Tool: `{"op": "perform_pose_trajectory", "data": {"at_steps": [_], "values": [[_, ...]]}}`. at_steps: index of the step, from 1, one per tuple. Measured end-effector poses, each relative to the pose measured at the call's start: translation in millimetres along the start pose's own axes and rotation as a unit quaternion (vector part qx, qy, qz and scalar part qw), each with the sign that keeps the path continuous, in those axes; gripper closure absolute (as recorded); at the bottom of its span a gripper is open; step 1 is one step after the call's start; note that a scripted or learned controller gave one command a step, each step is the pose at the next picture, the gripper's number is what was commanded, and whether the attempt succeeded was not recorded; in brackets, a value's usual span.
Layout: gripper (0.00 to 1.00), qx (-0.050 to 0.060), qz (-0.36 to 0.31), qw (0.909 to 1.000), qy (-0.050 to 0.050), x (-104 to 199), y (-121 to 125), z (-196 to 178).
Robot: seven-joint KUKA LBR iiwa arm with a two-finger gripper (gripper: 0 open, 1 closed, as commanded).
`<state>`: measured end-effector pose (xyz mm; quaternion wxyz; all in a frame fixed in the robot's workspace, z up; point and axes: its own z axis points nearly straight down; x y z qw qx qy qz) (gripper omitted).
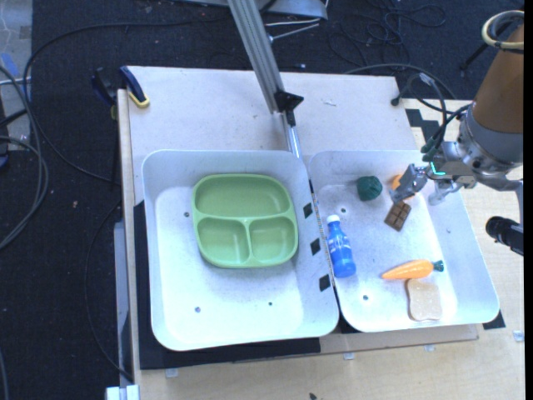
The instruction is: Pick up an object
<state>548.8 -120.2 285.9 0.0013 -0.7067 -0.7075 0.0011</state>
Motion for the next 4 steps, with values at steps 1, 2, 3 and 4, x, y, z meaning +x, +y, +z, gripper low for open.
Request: {"op": "perform_pose_trajectory", "data": {"at_steps": [1,2,3,4], "values": [[0.0,-0.001,0.0,1.0,0.0,0,1,-1],[0.0,0.001,0.001,1.0,0.0,-2,0,62],[0.0,0.0,0.001,1.0,0.0,4,7,112],[0.0,0.0,0.001,1.0,0.0,7,9,155]]}}
